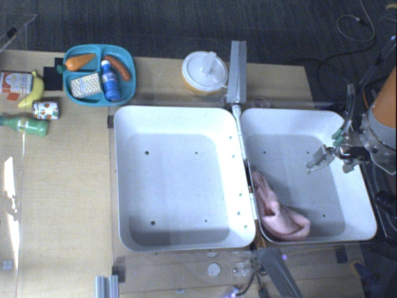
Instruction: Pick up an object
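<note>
Camera view: my claw (324, 158) hangs over the right bin (356, 126) — grip state I cannot tell. Pink cloth (279, 213) lies well apart in the near-left corner — I risk closing on nothing.

The wooden desk (62, 197) carries two white bins (180, 179) side by side, a blue divided tray (127, 73), a lidded cup (205, 72), a can (46, 110), a green bottle (26, 125).

You see two white bins side by side, the left bin (177, 179) bare, the right bin (298, 135) with a pink cloth (276, 213) at its near-left corner, the gripper (324, 157) above its right part, well apart from the cloth, a blue tray (127, 64) of toy food beyond.
</note>
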